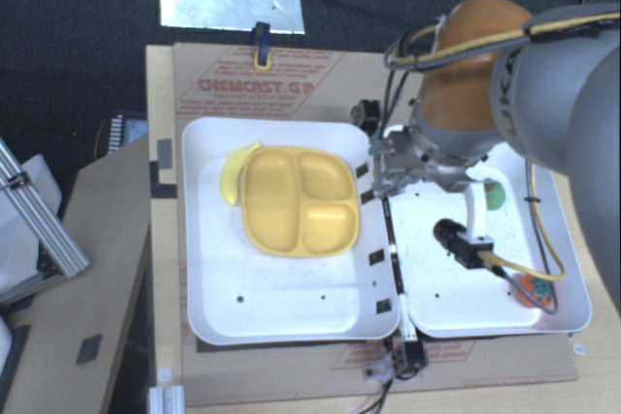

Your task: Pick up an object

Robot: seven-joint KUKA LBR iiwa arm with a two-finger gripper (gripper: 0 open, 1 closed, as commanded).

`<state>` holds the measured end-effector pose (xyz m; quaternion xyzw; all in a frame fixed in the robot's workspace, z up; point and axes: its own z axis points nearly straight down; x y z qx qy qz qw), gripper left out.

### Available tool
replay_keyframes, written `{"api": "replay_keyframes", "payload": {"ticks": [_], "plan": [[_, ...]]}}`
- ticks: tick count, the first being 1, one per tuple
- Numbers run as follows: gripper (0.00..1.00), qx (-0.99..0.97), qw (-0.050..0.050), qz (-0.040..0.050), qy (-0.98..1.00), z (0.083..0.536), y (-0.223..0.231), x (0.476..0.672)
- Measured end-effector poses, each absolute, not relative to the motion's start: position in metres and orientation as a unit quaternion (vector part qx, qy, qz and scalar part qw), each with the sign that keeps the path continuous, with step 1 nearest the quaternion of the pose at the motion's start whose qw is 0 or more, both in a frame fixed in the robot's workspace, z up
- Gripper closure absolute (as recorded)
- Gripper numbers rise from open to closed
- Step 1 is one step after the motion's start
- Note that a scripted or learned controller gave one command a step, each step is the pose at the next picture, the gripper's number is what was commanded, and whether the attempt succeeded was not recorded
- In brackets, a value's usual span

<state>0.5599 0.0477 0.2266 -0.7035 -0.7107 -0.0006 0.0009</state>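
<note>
The grey arm [543, 82] enters from 3 o'clock and covers the 12 o'clock part of the right bin [456, 310]. Its orange band sits above the wrist. The left bin [281, 310] lies beside it, and the two rims meet down the middle of the bench.

The largest thing on offer is a yellow divided plate [296, 204], lying flat in the centre of the left bin. A yellow banana-shaped piece [233, 172] touches the plate's rim at 10 o'clock. In the right bin a small green object [496, 197] lies at about 2 o'clock, partly behind the robot's hardware. A small orange object [529, 290] sits near the 4 o'clock corner.

The gripper [388, 172] hangs over the shared rim at the right bin's 10 o'clock corner. The plate's edge is near it at 9 o'clock. Whether it is spread or closed cannot be told, and nothing can be seen held in it.

The step in hand looks like choosing and approaching a target. Coming down where the gripper is now would probably strike the rim, so it should first shift clear to one side. The plate is wide and shallow and would need a pinch on its raised lip. The banana piece or the green object looks easier to straddle, with a straight descent centred across the narrow width.
</note>
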Motion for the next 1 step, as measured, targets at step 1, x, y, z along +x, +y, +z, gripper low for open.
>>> {"api": "replay_keyframes", "payload": {"ticks": [1], "plan": [[1.00,-0.703,0.001,-0.0009,-0.711,0.2225,0.1103,0.5496]]}}
